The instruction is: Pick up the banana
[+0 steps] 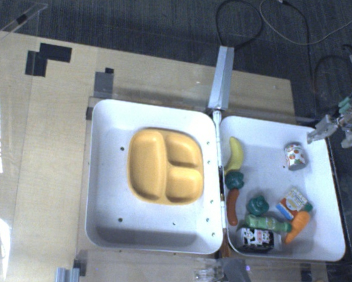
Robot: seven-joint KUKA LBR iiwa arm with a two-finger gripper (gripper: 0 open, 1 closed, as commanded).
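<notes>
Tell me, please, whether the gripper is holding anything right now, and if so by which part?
Nothing is held. The gripper hangs at the right bin's far right corner with nothing between its fingers, and the banana lies apart at the bin's left wall.

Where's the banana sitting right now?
The banana lies in the right bin, against its left wall near the top corner, just above a dark green toy.

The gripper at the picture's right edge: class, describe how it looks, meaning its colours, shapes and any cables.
The gripper is pale grey and silvery metal, built from small angular blocks that narrow to slim, light-coloured fingers. A small greenish spot sits on its upper part, and thin dark cables loop across the dark floor behind it. The image is too blurred to make out any markings.
</notes>
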